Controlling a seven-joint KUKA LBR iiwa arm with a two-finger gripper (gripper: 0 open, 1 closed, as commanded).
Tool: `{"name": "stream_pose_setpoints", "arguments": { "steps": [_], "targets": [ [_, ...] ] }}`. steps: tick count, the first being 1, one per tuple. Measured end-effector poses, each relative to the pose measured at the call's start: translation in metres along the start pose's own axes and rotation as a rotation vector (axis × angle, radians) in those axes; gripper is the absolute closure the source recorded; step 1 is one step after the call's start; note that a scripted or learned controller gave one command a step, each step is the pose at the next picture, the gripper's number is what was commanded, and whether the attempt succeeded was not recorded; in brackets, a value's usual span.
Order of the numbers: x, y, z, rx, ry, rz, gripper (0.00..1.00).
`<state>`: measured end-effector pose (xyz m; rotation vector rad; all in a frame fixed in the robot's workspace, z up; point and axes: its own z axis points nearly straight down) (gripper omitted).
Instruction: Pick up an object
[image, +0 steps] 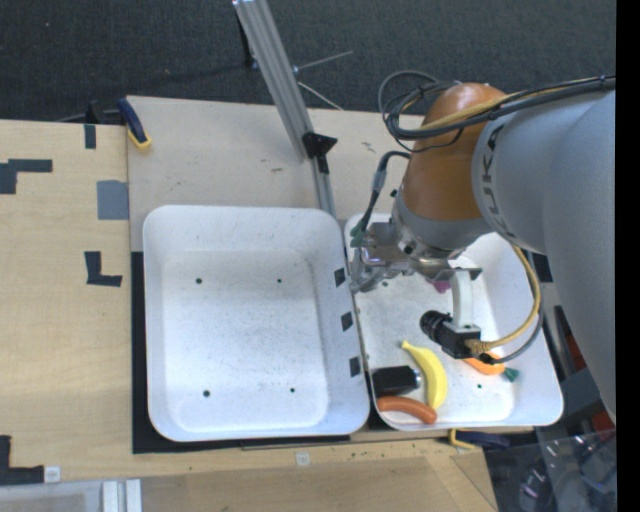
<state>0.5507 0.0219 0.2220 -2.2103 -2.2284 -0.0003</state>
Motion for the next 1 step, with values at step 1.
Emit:
{"name": "stream_pose_setpoints", "arguments": {
  "steps": [1],
  "targets": [
    [0.0546,0.0226,-0.0099,-0.002,0.0,0.0,1.0]
  ]
}}
